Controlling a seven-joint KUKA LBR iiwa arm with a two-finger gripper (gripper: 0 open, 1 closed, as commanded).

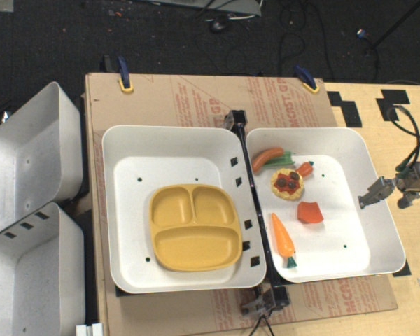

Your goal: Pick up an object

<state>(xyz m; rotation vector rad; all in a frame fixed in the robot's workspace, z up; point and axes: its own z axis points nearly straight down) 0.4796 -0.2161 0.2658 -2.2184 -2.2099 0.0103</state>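
Two shallow white bins for you, left one with one yellow divided plastic plate, right one with one orange toy carrot, one red block, one berry tart, one toy hotdog, metal gripper at right rim, fingers spread, nothing grasped.

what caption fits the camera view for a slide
Gripper at right bin's edge; toy carrot, tart inside; yellow divided plate in left bin.
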